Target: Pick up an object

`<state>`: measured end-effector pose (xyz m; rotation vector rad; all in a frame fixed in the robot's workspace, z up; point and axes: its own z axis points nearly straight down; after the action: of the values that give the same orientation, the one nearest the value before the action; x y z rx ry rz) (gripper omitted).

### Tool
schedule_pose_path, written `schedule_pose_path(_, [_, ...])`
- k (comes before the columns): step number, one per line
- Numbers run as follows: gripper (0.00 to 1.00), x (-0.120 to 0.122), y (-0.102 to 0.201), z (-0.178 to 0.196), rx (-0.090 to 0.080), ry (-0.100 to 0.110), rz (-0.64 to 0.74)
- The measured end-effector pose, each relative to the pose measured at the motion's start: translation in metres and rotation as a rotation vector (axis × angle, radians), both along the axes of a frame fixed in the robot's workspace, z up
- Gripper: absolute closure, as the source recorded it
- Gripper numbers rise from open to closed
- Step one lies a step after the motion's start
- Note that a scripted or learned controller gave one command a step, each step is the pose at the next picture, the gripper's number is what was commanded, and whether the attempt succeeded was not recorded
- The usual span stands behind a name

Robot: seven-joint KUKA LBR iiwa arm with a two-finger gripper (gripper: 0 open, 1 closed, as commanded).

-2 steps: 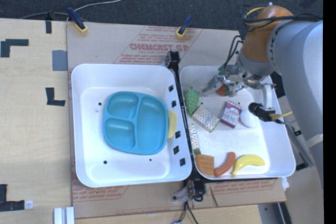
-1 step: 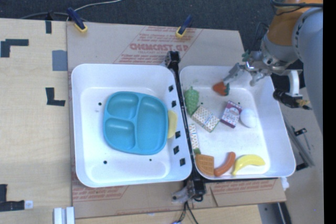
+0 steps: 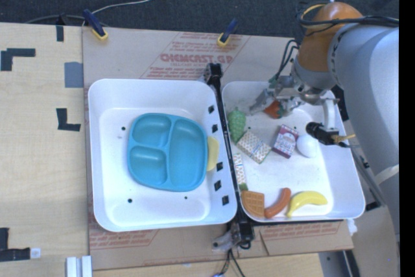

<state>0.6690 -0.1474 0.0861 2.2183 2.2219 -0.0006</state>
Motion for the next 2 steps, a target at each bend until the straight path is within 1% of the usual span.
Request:
schedule_pose_path(1, [0.0, -0.048, -0.034, 0.001, -0.002, -0.003, -0.002])
schedule_pose_path(2, [0.0, 0.0, 0.001, 0.0, 0.001, -0.003, 0.001])
